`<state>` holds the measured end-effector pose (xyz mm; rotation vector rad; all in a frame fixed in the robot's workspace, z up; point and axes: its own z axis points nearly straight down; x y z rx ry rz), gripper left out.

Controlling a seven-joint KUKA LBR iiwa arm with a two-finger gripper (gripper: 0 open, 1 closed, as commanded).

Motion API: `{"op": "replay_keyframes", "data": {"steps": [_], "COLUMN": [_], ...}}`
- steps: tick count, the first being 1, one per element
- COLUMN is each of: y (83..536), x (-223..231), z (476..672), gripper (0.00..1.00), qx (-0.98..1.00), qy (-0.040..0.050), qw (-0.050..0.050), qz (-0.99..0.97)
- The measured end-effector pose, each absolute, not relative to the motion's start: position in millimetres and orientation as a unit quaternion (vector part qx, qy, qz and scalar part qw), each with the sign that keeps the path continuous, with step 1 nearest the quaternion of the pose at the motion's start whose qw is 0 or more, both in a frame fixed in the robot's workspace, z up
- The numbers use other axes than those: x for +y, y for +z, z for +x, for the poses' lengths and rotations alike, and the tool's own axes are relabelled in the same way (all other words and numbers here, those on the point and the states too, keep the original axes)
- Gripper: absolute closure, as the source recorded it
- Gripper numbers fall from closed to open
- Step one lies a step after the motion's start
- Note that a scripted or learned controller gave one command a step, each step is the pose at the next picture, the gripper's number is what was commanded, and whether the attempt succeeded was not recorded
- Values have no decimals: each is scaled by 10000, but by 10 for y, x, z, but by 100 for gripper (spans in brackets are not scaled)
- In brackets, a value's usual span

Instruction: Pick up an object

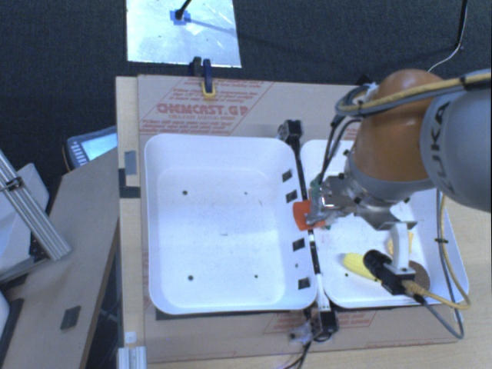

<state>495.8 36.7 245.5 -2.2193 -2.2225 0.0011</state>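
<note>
- You have a cardboard sheet (201, 108) with red "CHEMCAST" lettering lying flat under both bins.
- At its far edge you can see a yellow-and-black clamp (205, 78) gripping the cardboard.
- Beyond it, a shiny square metal plate (183, 21) lies on the dark carpet (54, 52), with a small blue piece on top.
- On your left, a ribbed aluminium rail (31, 210) slants across a tan side table (77, 267).
- Black clips (296, 197) run along the seam where the two bins meet.
</note>
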Motion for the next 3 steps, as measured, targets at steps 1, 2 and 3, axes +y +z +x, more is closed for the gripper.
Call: {"op": "replay_keyframes", "data": {"steps": [1,2,3], "y": [3454,2859,2998], "x": [190,852,813], "z": [5390,5316,5331], "gripper": [100,100,100], "qx": [-7090,-7106,-7105], "qy": [-45,6,-12], "qw": [-50,17,-6], "qz": [-7052,-7036,-7037]}}
